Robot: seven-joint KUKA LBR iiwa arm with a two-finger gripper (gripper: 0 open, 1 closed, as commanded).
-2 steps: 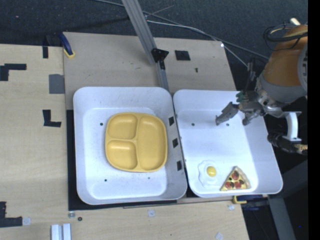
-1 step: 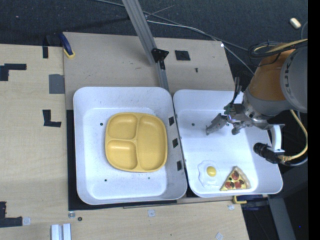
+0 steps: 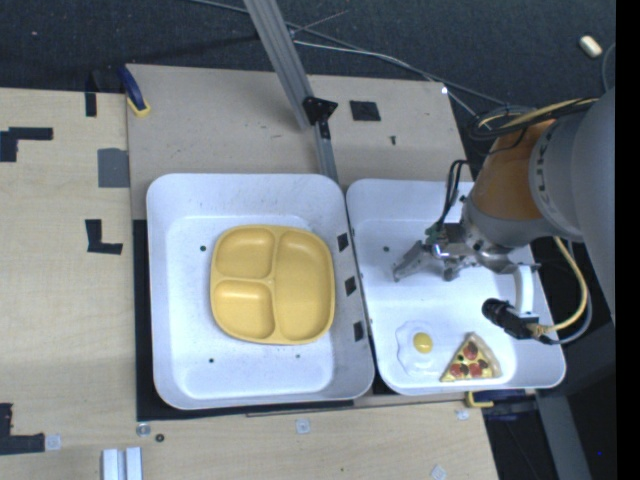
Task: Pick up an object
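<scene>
The gripper (image 3: pixel 425 260) is seen low over the right bin (image 3: pixel 375 208), its fingers (image 3: pixel 408 265) spread apart with nothing between them. A toy fried egg (image 3: pixel 416 345) and a toy pizza slice (image 3: pixel 470 360) lie near that bin's front edge. A yellow divided plate (image 3: pixel 272 284) rests in the left bin (image 3: pixel 180 208).

Bench (image 3: pixel 230 118): pale wood, black tape marks along left side of frame. Grey metal post (image 3: pixel 285 53) slants down from top centre to the gap between the bins. Blue-and-yellow clamp (image 3: pixel 135 93) at upper left. Thin cables (image 3: pixel 400 63) trail across dark floor (image 3: pixel 450 18), top.
</scene>
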